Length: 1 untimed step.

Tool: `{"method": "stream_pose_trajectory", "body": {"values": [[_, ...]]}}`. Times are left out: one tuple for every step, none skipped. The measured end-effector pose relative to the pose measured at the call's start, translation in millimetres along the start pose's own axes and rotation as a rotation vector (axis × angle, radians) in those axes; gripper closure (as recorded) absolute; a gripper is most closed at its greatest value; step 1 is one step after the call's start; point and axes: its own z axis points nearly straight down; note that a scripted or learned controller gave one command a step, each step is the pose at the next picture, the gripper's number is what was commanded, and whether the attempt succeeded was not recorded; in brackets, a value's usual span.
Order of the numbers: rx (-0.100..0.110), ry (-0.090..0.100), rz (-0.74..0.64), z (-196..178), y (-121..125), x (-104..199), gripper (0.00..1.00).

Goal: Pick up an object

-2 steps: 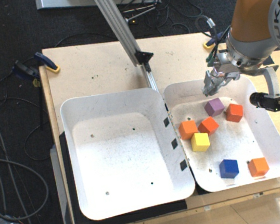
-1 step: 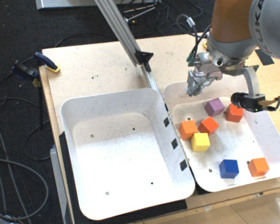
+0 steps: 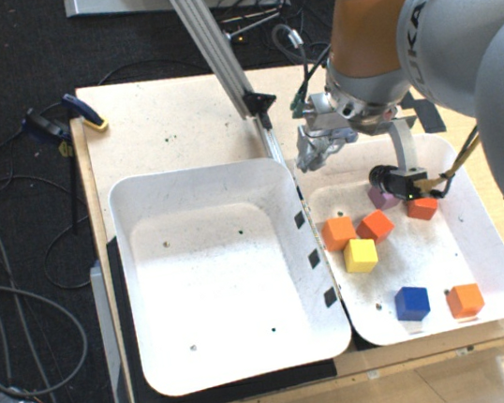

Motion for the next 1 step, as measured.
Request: {"method": "stream_pose_trajectory", "body": {"values": [[-0.001, 0.000, 0.001, -3.8, 11.8, 52.7, 1.00]]}}
